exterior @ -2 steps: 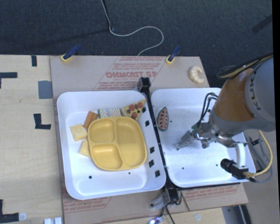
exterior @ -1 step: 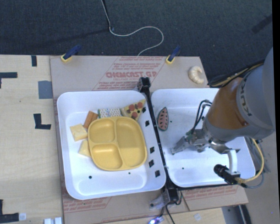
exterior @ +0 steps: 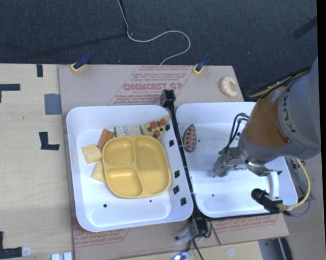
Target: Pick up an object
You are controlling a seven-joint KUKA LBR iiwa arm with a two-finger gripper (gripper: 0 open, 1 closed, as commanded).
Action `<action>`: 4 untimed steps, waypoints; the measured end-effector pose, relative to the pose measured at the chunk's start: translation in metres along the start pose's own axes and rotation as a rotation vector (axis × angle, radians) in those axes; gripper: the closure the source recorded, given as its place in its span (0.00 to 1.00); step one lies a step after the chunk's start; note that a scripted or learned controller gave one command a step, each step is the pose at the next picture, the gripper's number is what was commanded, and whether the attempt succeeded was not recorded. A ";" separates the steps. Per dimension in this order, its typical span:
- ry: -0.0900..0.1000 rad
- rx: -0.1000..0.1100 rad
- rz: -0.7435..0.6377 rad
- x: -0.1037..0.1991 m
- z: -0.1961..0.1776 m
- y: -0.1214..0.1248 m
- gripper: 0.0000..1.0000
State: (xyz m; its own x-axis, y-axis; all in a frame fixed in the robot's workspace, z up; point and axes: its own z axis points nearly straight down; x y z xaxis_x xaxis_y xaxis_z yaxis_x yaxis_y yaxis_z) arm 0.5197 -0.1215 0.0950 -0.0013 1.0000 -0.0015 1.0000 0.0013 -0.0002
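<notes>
The gripper (exterior: 222, 167) sits low over the bare floor of the right bin (exterior: 208, 205), and from here I cannot tell how it is set; nothing visibly hangs from it. The nearest thing to lift, a watermelon slice (exterior: 189, 137), lies well apart by the divider. The yellow plate (exterior: 136, 166) and pizza slice (exterior: 157, 126) remain in the left bin (exterior: 78, 156), so I judge nothing picked up yet.

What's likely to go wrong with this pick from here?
1. The claw is low over bare floor in the right bin, with nothing near it; it will probably close on air.
2. The only item in that bin, a watermelon slice, sits against the divider, awkward to get around.
3. The other pieces are crowded around the yellow plate in the left bin.
</notes>
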 end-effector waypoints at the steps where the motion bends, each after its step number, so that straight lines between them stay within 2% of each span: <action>1: 0.001 -0.002 -0.001 0.004 -0.050 0.010 1.00; 3: 0.001 -0.001 0.000 0.000 -0.131 0.012 1.00; 4: 0.003 0.001 -0.006 0.055 -0.140 0.013 1.00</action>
State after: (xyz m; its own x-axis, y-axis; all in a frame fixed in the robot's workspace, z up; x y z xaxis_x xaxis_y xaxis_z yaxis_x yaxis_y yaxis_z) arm 0.5330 -0.0666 0.2352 -0.0069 1.0000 0.0017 1.0000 0.0069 -0.0011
